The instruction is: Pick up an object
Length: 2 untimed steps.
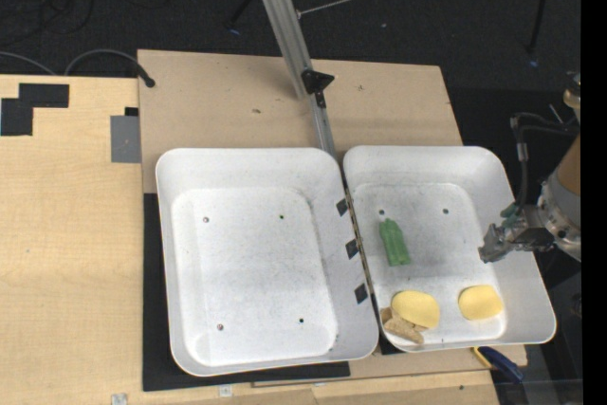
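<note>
Two white bins sit side by side mid-frame. The left bin (251, 256) has a bare floor w/ a few dark specks; the right bin (432, 175) holds everything worth grabbing. The arm (569, 194) comes in at the right edge of the frame, w/ the gripper (495, 247) low over the right bin's right wall, about mid-height of the frame. It's too small and dark to tell whether the claw is spread or pinched, and nothing visible sits in it.

Candidates, biggest first: a yellow lump (415, 308) at the bin's lower left, a second yellow lump (481, 302) lower right and nearest the gripper, a green block (395, 242) lying lengthwise near the bin's centre, and a tan scrap (406, 329) touching the first lump at the bottom rim.

Best bet, imo: go for the second yellow lump, which stands apart from its neighbours w/ room either side. Centre over it, keep off the bin's right wall, descend straight, close only once fingers straddle it. Avoid the first lump, since the scrap crowds it
</note>
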Tool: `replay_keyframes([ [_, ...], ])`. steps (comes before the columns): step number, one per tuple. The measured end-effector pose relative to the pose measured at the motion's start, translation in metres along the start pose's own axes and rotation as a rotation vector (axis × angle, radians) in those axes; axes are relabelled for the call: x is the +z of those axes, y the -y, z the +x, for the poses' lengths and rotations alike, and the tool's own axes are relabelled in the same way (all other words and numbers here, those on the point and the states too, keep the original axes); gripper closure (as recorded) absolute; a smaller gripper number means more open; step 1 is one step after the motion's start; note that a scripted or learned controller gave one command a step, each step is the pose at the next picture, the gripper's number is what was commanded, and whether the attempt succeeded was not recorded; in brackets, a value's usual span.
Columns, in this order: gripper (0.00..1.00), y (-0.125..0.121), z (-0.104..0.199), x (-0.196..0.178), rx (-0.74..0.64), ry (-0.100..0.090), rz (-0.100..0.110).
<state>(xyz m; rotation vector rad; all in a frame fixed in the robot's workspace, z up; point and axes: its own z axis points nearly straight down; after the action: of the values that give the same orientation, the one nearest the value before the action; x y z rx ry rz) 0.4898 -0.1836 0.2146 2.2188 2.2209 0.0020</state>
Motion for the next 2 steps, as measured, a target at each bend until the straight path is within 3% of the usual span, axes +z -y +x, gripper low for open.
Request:
replay_keyframes([
  [1,1.00,-0.001,-0.001,-0.053,-0.001,0.001,-0.001],
  [2,1.00,-0.002,0.061,-0.049,-0.004,-0.004,0.006],
])
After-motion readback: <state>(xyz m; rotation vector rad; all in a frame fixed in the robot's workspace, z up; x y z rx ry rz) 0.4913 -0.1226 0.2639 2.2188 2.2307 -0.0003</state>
